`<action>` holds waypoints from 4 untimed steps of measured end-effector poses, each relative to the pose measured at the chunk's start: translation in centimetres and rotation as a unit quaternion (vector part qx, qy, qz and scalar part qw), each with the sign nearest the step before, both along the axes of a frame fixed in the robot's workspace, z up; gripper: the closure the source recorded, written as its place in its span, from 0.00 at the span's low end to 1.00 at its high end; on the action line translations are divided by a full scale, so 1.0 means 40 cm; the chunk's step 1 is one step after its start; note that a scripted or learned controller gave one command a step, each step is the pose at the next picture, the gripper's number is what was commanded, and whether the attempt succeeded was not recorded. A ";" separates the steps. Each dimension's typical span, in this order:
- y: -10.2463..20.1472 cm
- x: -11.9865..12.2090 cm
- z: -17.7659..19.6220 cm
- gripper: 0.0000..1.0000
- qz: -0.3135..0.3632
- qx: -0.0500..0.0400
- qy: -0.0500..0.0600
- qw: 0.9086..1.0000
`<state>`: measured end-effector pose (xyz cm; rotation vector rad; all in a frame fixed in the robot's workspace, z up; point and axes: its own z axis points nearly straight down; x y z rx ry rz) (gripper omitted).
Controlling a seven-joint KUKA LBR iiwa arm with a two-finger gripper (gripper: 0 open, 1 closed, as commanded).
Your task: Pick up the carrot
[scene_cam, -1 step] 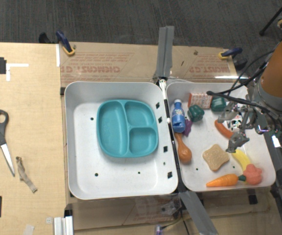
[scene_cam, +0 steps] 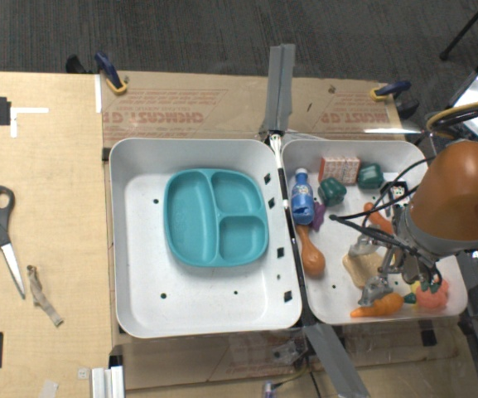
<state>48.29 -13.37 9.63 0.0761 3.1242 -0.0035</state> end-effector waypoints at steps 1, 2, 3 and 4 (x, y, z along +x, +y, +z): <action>-0.194 0.142 0.105 0.00 -0.047 0.001 0.005 0.999; -0.122 0.046 -0.010 0.00 -0.123 0.003 0.007 0.992; 0.087 -0.013 -0.012 0.00 -0.212 0.003 0.008 0.977; 0.101 0.009 -0.011 0.00 -0.217 0.003 0.007 0.976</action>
